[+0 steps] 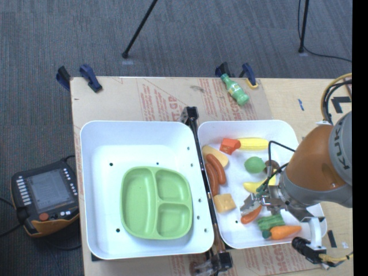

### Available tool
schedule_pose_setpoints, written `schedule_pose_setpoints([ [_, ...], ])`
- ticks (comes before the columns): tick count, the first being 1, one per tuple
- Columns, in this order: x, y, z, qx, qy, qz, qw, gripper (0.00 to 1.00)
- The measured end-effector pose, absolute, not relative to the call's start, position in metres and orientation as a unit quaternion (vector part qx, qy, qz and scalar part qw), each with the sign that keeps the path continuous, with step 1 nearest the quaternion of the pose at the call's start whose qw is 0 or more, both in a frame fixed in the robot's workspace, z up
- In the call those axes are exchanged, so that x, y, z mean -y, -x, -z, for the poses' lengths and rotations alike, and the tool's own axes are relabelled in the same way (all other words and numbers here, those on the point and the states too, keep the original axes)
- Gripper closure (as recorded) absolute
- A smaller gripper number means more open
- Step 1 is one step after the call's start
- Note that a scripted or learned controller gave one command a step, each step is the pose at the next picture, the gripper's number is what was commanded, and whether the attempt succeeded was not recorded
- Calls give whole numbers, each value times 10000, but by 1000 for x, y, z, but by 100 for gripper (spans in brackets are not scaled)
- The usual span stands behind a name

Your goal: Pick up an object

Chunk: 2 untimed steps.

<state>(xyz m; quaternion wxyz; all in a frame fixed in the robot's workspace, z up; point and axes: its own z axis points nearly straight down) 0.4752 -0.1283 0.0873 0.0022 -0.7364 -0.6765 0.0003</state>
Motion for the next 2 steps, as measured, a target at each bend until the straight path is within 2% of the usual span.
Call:
schedule_pose_setpoints([
  [1, 128, -475, -97, 6748, 7380, -4, 33, 100],
  [2, 69, -476, -213, 6533, 7571, 1, 9, 100],
])
